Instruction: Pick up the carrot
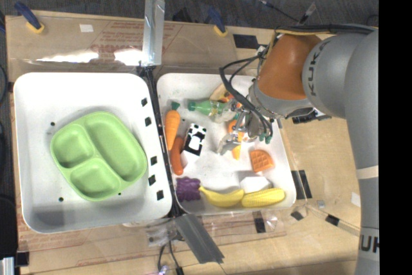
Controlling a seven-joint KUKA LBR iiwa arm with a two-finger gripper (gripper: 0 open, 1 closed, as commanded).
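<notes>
I see the long orange carrot (172,129) lying along the right white bin's (283,158) left wall; the gripper (233,142) hangs well apart, grip state indiscernible.

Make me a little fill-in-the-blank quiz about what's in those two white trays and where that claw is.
1. The green divided plate lies in the ____ bin.
2. The carrot lies along the ____ wall of the right bin.
3. At the right bin's near edge, a banana lies beside a yellow ____.
4. The claw is over the ____ bin.

Missing words: left; left; corn cob; right
</notes>
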